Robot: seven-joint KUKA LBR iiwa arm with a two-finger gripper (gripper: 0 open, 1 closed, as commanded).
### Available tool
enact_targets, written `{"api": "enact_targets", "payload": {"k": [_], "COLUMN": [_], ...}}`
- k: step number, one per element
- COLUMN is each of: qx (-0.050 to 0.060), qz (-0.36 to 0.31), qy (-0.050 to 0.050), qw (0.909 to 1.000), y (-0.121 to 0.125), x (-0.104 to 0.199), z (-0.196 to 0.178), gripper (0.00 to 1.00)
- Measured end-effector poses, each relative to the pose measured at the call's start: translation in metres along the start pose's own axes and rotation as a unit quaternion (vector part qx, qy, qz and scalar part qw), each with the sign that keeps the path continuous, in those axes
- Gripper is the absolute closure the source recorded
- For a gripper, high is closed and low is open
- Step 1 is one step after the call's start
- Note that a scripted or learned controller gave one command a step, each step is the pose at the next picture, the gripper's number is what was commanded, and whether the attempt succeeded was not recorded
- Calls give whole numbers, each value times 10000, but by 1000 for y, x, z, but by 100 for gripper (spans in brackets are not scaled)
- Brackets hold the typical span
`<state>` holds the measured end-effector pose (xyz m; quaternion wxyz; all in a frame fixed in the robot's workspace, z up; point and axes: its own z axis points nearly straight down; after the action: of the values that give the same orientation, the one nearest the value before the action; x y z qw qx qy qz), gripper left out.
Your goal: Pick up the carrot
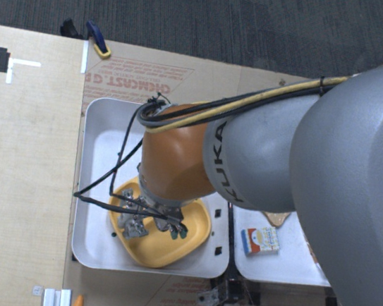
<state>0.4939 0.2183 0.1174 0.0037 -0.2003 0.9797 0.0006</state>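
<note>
KUKA-lettered arm (277,154) lowers its hand (149,224), grip state unreadable, over a yellow bowl (189,237).

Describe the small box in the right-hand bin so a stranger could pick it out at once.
Start at the two white bins; take the right bin, mostly covered by the grey arm. On its floor, beside the divider, lies a small flat box. It is white with red and blue printing, unlike the yellow bowl in the left bin.

One fixed camera is looking down slantwise from above, close over the arm (307,144) and left bin (96,170)
</note>
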Motion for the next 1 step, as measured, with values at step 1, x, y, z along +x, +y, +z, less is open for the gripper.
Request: {"api": "enact_targets", "payload": {"k": [1], "qx": [11], "qz": [1847], "qy": [21], "qw": [9828], "y": [-7], "x": [-26], "z": [-29], "gripper": [100]}}
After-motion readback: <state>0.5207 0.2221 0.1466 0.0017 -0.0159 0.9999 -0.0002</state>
